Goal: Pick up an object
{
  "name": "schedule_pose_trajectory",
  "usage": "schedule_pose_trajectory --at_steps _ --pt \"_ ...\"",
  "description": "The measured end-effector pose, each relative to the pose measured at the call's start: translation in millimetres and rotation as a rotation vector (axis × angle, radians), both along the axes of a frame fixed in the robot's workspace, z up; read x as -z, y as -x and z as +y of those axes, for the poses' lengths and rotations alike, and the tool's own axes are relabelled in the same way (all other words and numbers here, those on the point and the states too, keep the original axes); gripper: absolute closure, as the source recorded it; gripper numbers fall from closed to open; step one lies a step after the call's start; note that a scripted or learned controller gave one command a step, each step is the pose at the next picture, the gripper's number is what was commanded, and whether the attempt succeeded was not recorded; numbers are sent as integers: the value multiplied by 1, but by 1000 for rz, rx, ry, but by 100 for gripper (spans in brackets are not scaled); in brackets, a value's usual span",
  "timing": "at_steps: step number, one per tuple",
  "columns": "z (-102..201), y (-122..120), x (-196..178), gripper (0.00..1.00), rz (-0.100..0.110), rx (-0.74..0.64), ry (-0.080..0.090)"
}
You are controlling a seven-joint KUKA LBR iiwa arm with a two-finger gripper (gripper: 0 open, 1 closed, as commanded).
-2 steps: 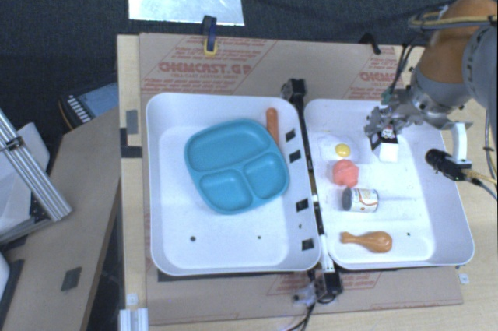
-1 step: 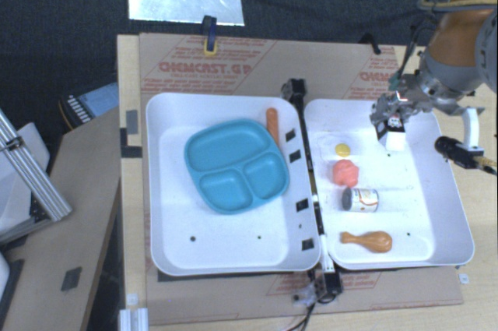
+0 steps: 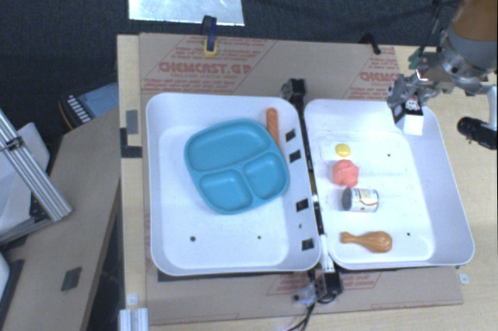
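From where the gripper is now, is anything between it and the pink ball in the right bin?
Nothing visible blocks it. The gripper is over the right bin's far corner, and the bin floor between it and the pink ball looks bare. The small yellow piece sits just beyond the ball, and the can lies close on its near side.

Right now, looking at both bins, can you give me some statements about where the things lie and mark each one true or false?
1. The blue tray lies in the left bin. True.
2. The small can stands upright. False: it lies on its side.
3. The gripper is over the far edge of the right bin. True.
4. The yellow piece lies nearer the camera than the pink ball. False: it lies beyond the ball.
5. The drumstick rests on the tray. False: it lies in the right bin.
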State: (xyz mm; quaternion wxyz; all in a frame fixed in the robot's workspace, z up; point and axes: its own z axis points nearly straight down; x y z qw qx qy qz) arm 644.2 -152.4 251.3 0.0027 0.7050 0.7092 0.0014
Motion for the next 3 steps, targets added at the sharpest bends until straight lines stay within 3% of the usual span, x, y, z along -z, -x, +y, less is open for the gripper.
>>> schedule_pose_trajectory --at_steps 3 --pt "156 62 10 100 7 -1 -3"
